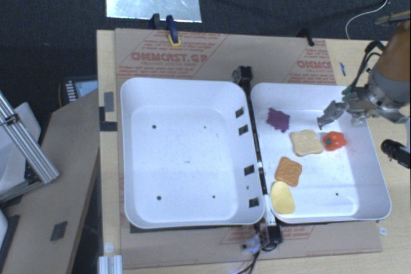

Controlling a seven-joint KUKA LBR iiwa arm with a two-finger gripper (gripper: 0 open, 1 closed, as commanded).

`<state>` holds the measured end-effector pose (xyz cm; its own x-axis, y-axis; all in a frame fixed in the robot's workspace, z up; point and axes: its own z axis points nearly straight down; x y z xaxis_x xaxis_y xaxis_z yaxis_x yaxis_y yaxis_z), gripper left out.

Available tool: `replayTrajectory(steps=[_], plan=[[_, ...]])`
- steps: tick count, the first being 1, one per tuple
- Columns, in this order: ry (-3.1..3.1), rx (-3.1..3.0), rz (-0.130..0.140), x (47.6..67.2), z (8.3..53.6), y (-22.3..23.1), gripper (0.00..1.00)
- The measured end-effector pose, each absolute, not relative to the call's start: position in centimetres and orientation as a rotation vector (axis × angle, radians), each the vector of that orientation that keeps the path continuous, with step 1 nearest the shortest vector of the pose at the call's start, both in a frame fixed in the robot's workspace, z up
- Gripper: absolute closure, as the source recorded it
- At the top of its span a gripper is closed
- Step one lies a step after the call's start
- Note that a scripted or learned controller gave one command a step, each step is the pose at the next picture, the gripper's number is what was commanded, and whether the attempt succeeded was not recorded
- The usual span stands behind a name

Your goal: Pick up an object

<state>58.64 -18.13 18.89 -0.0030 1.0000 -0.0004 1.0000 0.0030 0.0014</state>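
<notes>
Two shallow white bins sit side by side on the desk, their inner walls touching along a black clamp strip that runs from the desk's far edge toward its near edge. The left bin (138, 138) shows only its bare white floor with a few small dark holes.

The right bin (369, 192) holds five small things. A purple piece (278, 119), ragged in outline, lies toward the bin's far left corner. A pale bread slice (306, 142) lies near the bin's middle, its long axis running roughly left to right across the bin with a slight tilt. Just beside it, on its right and almost touching, is a red tomato-like piece (333, 140) with a small green top; it is round, so it has no clear long axis. Nearer the desk's front edge lies an orange waffle-like square (288, 171), turned so that one corner points toward the left wall of the bin. Just in front of that is a yellow oval piece (282, 197), its long axis running from far to near, close to the bin's near left corner.

The grey arm (392, 77) comes in over the right bin's far right corner. The pincer (327, 117) hangs over the bin floor just beyond the bread slice and the red piece, its grey fingers (332, 111) pointing toward the bin's left side. Nothing lies between them; whether they are spread or closed I cannot tell.

A brown printed board (192, 51) lies under both bins.
</notes>
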Motion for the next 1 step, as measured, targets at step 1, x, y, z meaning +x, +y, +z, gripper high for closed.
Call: replayTrajectory(steps=[1], plan=[[2.228, 2.224, -0.003, 57.16, 8.92, -16.03, 0.0]])
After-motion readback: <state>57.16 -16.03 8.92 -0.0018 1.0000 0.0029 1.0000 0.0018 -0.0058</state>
